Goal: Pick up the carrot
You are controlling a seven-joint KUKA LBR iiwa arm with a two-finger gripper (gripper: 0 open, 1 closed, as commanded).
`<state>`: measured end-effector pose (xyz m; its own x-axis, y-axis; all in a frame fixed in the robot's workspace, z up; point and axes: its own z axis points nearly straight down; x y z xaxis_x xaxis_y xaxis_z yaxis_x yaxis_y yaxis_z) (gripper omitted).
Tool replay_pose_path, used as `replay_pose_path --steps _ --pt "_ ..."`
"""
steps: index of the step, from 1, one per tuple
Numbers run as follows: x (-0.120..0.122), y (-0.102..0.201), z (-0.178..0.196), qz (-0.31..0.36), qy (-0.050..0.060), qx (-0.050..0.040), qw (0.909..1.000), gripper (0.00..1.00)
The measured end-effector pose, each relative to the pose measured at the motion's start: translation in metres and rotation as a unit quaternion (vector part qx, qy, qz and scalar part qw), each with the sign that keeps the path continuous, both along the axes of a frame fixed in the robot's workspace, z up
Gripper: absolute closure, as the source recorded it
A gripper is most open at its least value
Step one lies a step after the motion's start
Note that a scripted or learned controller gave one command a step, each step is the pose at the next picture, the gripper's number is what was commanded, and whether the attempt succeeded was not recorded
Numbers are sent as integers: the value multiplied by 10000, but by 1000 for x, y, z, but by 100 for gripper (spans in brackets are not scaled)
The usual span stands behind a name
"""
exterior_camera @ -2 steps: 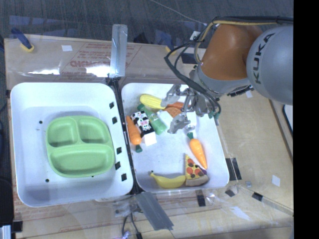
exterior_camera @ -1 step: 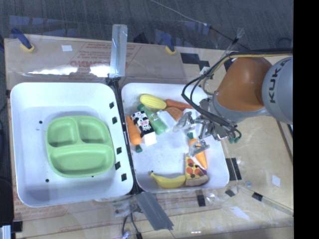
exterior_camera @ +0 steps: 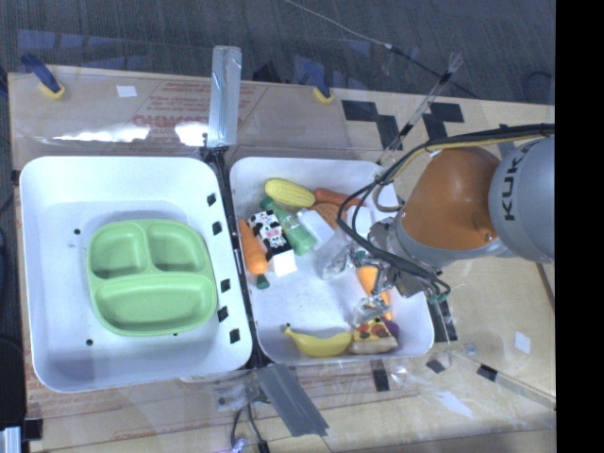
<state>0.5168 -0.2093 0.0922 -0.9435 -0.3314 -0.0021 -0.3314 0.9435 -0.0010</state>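
Observation:
The carrot is orange with a green stub at its near end. It lies along the left wall of the right bin, pointing front to back. My gripper hangs low over the right part of the same bin, well to the right of the carrot and apart from it. A small orange piece shows right at the gripper's tip; I cannot tell whether it is held. The arm's orange band hides the bin's right wall.
Beside the carrot are a black-and-white box, a white block and a green bottle. A yellow corn cob and an orange item lie at the back. A banana and a pizza slice lie in front. The left bin holds a green divided plate.

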Motion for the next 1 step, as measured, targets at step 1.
replay_pose_path --steps 1 --pt "3 3 11 49 -19 -3 10000 100"
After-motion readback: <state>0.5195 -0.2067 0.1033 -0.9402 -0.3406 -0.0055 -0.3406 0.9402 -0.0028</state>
